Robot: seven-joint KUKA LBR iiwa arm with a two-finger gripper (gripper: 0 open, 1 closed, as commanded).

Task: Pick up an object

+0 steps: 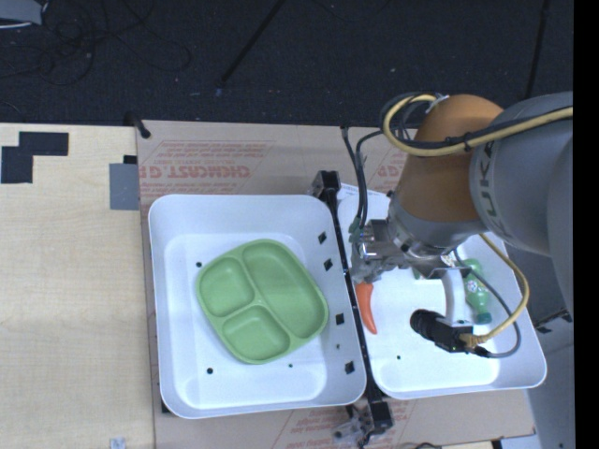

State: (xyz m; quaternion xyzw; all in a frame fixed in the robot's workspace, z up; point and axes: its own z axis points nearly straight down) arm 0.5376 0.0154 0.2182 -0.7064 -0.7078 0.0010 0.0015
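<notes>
A pale wooden bench (65, 279) is seen from above, with dark flooring and loose black cables beyond its far edge. A flattened brown cardboard sheet (234, 157) is laid on the bench, and red printing is visible on it, mirrored and partly covered, so that it cannot be read with certainty. Two shallow white bins are set side by side on the cardboard. A light green divided plate (260, 300) with three compartments is lying in the left bin (178, 232), turned at an angle to its walls.

Just right of that plate, past the black clips joining the bins, an orange carrot-shaped object (366, 309) is lying in the right bin (510, 368), close against its left wall. Well to the right of the plate, a green-and-white item (477, 293) is partly hidden beside the arm's cabling. The gripper (376, 255) is positioned just above the carrot's upper end; whether its fingers are parted or closed cannot be told. Black lettering is printed on the grey arm (524, 176), but it is cut off and unreadable.
</notes>
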